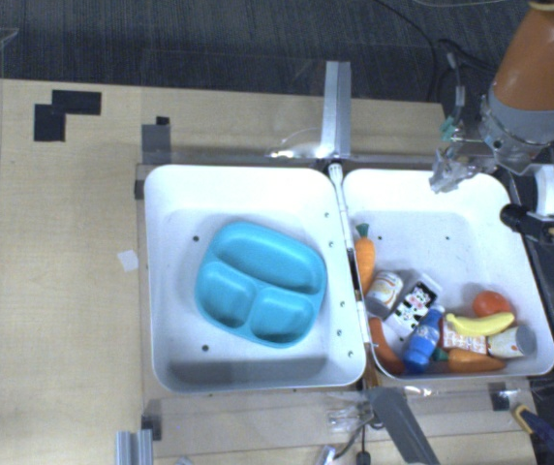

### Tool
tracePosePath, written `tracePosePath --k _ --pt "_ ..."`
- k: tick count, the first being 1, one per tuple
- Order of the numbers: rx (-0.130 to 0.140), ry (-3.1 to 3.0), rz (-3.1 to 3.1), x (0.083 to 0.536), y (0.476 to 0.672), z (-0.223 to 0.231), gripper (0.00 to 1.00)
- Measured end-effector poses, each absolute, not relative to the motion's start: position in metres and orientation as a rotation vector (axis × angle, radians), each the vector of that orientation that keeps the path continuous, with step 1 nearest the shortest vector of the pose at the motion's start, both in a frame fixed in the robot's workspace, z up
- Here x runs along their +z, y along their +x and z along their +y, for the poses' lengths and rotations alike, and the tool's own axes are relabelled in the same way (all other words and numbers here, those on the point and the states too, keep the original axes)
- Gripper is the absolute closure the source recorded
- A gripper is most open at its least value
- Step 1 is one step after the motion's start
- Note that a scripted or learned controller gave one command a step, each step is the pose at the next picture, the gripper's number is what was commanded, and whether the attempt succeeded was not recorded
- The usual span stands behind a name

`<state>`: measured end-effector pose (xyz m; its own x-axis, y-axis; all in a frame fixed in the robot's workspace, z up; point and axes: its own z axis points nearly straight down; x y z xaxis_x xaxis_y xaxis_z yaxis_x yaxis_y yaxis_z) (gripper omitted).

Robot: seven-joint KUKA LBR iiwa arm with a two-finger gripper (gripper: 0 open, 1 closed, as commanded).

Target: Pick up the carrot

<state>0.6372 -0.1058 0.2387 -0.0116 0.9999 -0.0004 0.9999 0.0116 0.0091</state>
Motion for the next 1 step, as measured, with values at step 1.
tracePosePath --k 1 --pt "0.007 2.114 2.318 0.2627 0.6573 -0.0440 1.00"
